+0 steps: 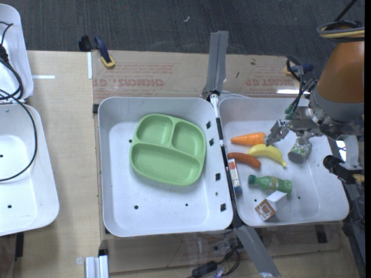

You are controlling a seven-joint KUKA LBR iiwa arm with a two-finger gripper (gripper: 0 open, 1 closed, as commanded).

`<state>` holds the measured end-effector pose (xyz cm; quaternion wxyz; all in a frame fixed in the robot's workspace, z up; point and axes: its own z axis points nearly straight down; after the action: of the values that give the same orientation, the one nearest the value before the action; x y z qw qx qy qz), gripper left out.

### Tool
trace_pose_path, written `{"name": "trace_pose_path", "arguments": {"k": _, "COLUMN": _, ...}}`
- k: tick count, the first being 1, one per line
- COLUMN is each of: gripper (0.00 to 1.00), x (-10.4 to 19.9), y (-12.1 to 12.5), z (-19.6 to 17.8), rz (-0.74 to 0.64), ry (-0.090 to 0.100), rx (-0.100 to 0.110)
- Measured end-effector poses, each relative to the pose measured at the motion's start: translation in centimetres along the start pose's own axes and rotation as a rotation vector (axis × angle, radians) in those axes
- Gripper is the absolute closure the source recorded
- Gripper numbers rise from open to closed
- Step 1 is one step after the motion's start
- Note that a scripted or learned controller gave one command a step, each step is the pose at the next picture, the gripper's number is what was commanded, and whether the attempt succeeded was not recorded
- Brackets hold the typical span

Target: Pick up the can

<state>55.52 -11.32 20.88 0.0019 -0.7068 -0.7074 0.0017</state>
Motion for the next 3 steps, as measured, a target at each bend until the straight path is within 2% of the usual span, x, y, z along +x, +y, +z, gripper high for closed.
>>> {"name": "trace_pose_path", "arguments": {"k": 1, "gripper": 0.00, "x": -7.1, "y": 0.6, "z": 0.6, "rz": -0.056, "ry": -0.001, "rx": -0.002}}
{"name": "trace_pose_path", "arguments": {"k": 2, "gripper": 0.00, "x": -10.1, "y": 1.1, "z": 10.7, "rz": -0.170, "ry": 0.005, "rx": -0.007}}
{"name": "trace_pose_path", "arguments": {"k": 3, "gripper": 0.00, "x": -9.3, "y": -5.2, "z": 11.9, "rz": -0.081, "ry": 0.003, "rx": 0.000}}
